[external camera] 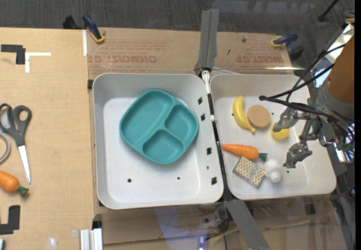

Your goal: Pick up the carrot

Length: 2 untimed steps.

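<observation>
Orange with a small green tip, the carrot point(241, 150) lies flat in the right bin point(316, 187), near its left wall, stem end pointing right. I see bare white floor between it and the wall on its left, and a little open floor above it. Just below its green end sits a patterned block point(249, 171), with a small white ball point(273, 175) beside that. Above the carrot I have a banana point(242, 113) and a tan disc point(259, 116) touching it, then a yellow piece point(281, 131) further right. My gripper point(295, 156) hangs over the bin's right half, apart from the carrot, with nothing visibly between its fingers; how far they are parted I cannot tell. Left bin point(107, 187) holds a teal divided plate point(159, 126). On the wooden bench point(51, 102) lie scissors point(18, 136) and a second carrot point(10, 182).
</observation>
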Each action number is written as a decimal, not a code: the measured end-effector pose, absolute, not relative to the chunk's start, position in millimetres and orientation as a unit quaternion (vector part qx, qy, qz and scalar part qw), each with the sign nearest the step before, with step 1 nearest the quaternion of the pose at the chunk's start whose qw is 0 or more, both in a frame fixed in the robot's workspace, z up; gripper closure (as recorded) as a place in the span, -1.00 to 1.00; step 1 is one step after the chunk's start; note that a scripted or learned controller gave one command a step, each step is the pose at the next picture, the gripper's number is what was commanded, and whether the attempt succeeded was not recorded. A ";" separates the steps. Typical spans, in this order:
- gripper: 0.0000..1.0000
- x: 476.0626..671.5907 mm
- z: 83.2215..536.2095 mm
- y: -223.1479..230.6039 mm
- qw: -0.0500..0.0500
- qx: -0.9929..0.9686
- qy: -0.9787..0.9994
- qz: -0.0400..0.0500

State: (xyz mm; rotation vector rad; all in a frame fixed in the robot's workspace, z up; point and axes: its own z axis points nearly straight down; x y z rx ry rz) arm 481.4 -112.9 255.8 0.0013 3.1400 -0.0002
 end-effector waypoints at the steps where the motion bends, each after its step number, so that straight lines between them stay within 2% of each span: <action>1: -1.00 536.9 97.4 -101.5 0.007 -0.095 0.995 -0.001; 2: -1.00 539.6 97.0 -94.7 0.005 -0.036 0.999 -0.002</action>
